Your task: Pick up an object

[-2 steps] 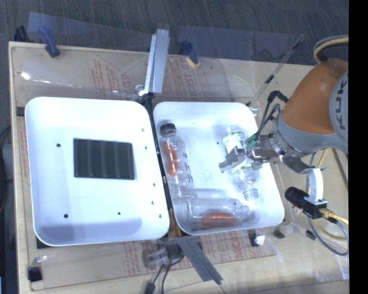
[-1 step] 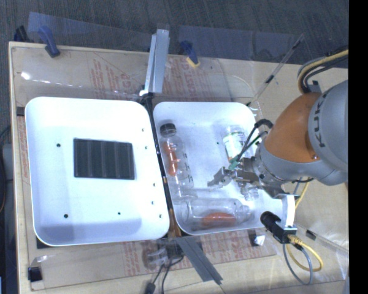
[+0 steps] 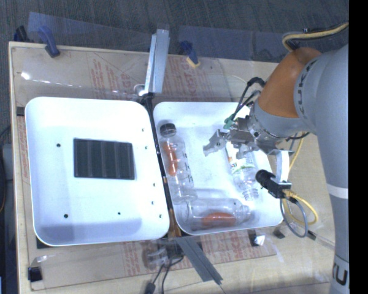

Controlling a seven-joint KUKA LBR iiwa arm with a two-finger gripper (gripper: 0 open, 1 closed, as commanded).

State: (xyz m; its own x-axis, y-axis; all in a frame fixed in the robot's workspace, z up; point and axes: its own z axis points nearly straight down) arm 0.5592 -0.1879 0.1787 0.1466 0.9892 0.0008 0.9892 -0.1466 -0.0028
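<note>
Three clear plastic bottles lie in the right bin (image 3: 196,116). One with a dark cap and orange contents (image 3: 173,158) lies along the bin's left wall. A second bottle (image 3: 213,213) lies along the front wall, with something orange inside. A third bottle (image 3: 242,171), with a white label, lies at the right. My gripper (image 3: 224,141) hangs over the middle of this bin, just above and left of the labelled bottle's upper end. Whether it touches that bottle I cannot tell.
The left bin (image 3: 49,121) has a dark ribbed panel (image 3: 104,158) on its floor. A metal bar (image 3: 156,60) rises behind the gap between the bins. Yellow and black cables (image 3: 294,210) hang by the right bin's front right corner.
</note>
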